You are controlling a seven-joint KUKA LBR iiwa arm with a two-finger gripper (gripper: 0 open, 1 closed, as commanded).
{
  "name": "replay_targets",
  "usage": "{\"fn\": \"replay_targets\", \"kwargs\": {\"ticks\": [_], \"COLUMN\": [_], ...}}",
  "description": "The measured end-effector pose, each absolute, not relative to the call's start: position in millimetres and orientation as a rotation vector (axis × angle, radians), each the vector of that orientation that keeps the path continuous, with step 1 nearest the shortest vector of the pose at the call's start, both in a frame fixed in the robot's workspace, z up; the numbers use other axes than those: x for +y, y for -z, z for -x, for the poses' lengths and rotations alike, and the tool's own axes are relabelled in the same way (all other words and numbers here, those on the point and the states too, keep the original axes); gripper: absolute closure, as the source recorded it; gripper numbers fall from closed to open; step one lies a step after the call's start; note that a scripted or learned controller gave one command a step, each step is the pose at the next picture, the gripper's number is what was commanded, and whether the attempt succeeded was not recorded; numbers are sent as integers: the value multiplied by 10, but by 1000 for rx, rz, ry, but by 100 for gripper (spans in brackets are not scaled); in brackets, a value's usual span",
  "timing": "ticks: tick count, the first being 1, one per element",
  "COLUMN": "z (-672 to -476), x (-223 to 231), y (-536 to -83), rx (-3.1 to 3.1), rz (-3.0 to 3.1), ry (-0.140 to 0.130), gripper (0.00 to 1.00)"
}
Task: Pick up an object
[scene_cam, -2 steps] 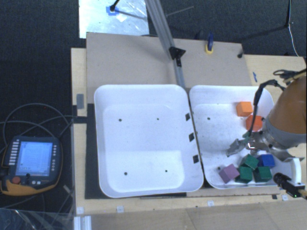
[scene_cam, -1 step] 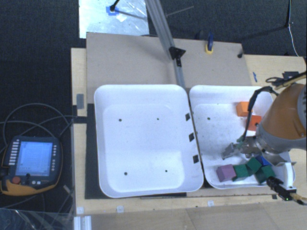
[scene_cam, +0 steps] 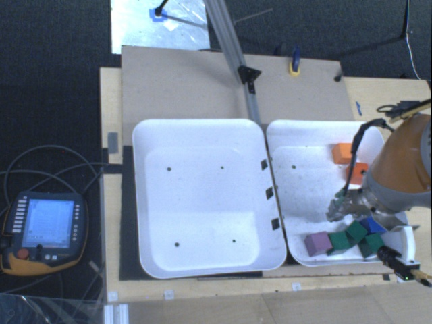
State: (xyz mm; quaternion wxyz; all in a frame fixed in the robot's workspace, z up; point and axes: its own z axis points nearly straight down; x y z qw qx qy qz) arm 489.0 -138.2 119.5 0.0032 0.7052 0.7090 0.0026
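Several small blocks lie in the right bin (scene_cam: 297, 181). A purple block (scene_cam: 314, 243) rests near the front wall, with a green block (scene_cam: 339, 241) touching its right side. Further right sit another green block (scene_cam: 356, 232), a blue block (scene_cam: 373, 227) and a dark green one (scene_cam: 369, 246). Two orange blocks (scene_cam: 342, 152) (scene_cam: 356, 172) lie toward the back right. My gripper (scene_cam: 339, 210) hangs low over the bin floor just behind the green blocks, beneath the orange-banded wrist (scene_cam: 405, 160). Nothing shows between its tips.
The left bin (scene_cam: 202, 194) stands beside the right one, joined at a divider with black clips (scene_cam: 270, 192). A slanted metal pole (scene_cam: 229, 39) crosses the back of the bench. A teach pendant (scene_cam: 44, 231) lies off the bench at left.
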Motion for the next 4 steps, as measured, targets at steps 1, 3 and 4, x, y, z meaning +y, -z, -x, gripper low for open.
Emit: {"fn": "replay_targets", "kwargs": {"ticks": [1,3,4], "z": [-4948,-5261,-5522], "x": [-1332,-893,-529], "y": [-1645,-2105,-2183], "rx": [2224,2232,2231], "rz": [-2211,-2208,-2209], "ry": [-6,-6,-6], "gripper": [100,100,100]}}
